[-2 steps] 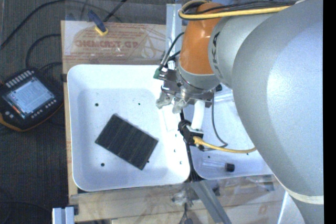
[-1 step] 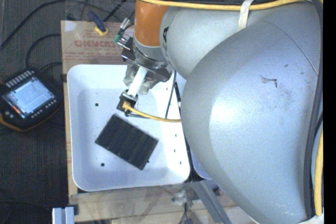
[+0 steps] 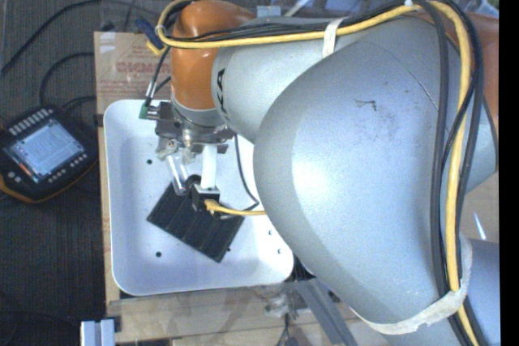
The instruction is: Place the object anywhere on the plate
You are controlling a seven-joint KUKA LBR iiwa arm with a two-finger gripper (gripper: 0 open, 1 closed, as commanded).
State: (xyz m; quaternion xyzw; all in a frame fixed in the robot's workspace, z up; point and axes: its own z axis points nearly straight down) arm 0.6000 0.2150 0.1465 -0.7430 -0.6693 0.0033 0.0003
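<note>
The arm, grey with an orange band above the wrist, covers the view from 12 to 5 o'clock and hides much of the bench. A white bin lies at 8 o'clock, resting on the bench. Within it, toward its 5 o'clock part, a dark ribbed slab, taken here to be the plate, lies flat and turned at a slant. The tool hangs over the plate's 12 o'clock edge, two pale fingers pointing down; whether they are parted or closed cannot be told, and no object can be made out between them. The object itself cannot be identified. At 9 o'clock, off the bench, a control pendant lies on the floor. Judged step: lowering toward the plate. To do it well, descend vertically, centre over the slab instead of its edge, and let go only when low, so nothing slides into the bin.
</note>
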